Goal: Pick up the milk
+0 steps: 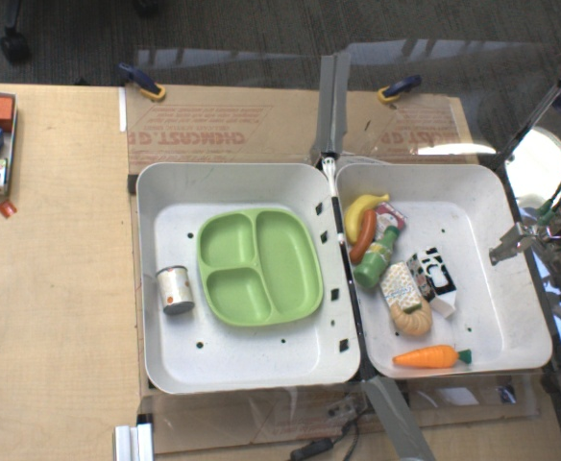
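Note:
The milk (433,278) is a small white carton with black markings, lying on its side in the middle of the right bin (487,200). It touches a speckled bread pack (402,290) on its left. My gripper (507,249) hangs at the right bin's right rim, well to the right of the milk and slightly farther back. Nothing is seen in it. The arm behind it is mostly cut off by the view's right edge.
In the right bin, a banana (360,210), a red sausage (364,238), a green bottle (375,260), a round bun (415,321) and a carrot (428,357) crowd the milk's left and front. The left bin (156,344) holds a green divided plate (259,266) and a small can (174,289).

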You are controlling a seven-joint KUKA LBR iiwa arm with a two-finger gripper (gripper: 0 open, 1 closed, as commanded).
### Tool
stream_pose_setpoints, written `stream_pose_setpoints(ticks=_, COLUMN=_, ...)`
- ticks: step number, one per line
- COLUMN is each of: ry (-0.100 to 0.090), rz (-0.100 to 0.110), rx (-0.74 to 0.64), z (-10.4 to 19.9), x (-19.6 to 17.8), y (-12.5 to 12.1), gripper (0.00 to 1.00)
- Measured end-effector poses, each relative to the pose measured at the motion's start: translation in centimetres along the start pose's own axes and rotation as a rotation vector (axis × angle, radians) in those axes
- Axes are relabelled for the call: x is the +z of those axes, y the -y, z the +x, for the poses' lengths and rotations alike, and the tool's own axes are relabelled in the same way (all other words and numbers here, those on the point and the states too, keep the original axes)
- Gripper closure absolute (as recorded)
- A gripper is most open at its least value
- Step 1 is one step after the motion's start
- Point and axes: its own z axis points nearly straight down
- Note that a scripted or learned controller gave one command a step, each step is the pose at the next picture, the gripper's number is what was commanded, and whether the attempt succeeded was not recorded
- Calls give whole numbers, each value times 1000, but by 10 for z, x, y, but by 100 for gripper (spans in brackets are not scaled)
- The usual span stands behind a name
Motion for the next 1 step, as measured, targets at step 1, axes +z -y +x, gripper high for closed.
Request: stream_pose_setpoints(ticks=1, ry=1, rz=1, rx=-2, z=0, x=-8, y=-1, gripper=100)
